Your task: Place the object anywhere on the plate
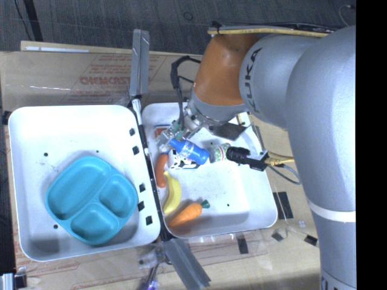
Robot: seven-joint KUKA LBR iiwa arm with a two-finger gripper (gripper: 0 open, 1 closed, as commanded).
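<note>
so the arm [284,95] is reaching in from the right and its gripper [181,147] is down low in the right bin [254,213], right over the upper end of the little pile of toy food along that bin's left wall. can't tell what the gripper is doing grip-wise, the blue wrist hardware [192,151] covers that spot, so no idea if it has anything.

the food is bunched against the divider side: a sausage [160,168] just under the gripper, a banana [172,195] below that, and a carrot [187,212] near the bottom corner. my guess is the sausage or something reddish next to it is the target, since that's where the tool is parked.

the blue plate [91,201], the three-compartment kind, sits in the left bin [36,132] toward the lower part, well apart from the gripper. nothing's on it, so the placing part isn't done yet.
</note>
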